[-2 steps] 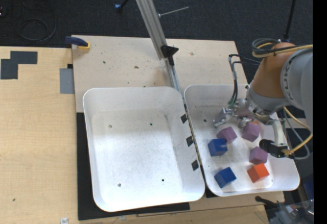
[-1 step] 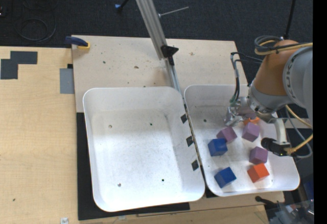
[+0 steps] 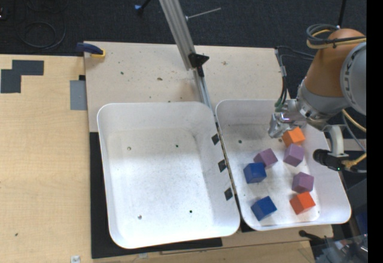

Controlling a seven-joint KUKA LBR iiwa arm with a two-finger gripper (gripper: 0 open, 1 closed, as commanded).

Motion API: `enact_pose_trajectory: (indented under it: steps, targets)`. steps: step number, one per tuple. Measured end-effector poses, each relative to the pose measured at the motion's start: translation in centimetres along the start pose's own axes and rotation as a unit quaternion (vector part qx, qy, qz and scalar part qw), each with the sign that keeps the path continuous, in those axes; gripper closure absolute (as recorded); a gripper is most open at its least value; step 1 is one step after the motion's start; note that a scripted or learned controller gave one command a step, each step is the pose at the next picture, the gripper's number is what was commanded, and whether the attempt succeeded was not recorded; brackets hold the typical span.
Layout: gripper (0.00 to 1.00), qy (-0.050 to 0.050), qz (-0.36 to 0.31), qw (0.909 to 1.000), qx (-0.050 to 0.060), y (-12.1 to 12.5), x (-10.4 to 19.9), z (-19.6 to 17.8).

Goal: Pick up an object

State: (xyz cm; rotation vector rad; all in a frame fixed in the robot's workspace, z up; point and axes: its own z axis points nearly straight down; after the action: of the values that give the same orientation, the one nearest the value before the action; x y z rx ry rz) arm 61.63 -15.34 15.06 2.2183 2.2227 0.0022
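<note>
The arm (image 3: 335, 73) comes in from three o'clock and bends down over the right bin (image 3: 239, 113), its orange band sitting high near the two o'clock corner. The gripper (image 3: 280, 125) hangs low over the upper part of that bin, its metal tip just at nine o'clock of an orange cube (image 3: 294, 135), close enough that they seem to touch. Whether the gripper is open or closed cannot be told from this slant, and nothing can be seen held in it.

Seven cubes lie in the right bin. Below the orange cube, at about six o'clock, is a purple cube (image 3: 293, 154). At eight o'clock of that one is another purple cube (image 3: 266, 157), and touching it on the lower left is a blue cube (image 3: 254, 172). A third purple cube (image 3: 303, 182) lies toward four o'clock of the bin, with a second orange cube (image 3: 303, 202) just beneath it. A second blue cube (image 3: 263, 208) lies near the bin's six o'clock rim.

The left bin (image 3: 114, 117) lies alongside, toward nine o'clock. Both bins rest on the bench (image 3: 143, 70), and a slanted aluminium bar (image 3: 175, 16) rises toward twelve o'clock.
</note>
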Motion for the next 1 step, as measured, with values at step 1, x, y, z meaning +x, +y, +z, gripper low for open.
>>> enact_pose_trajectory:
  steps: [1]
  targets:
    - [1.0,-0.001,0.0,1.0,-0.001,0.38,-0.92,-5.89]
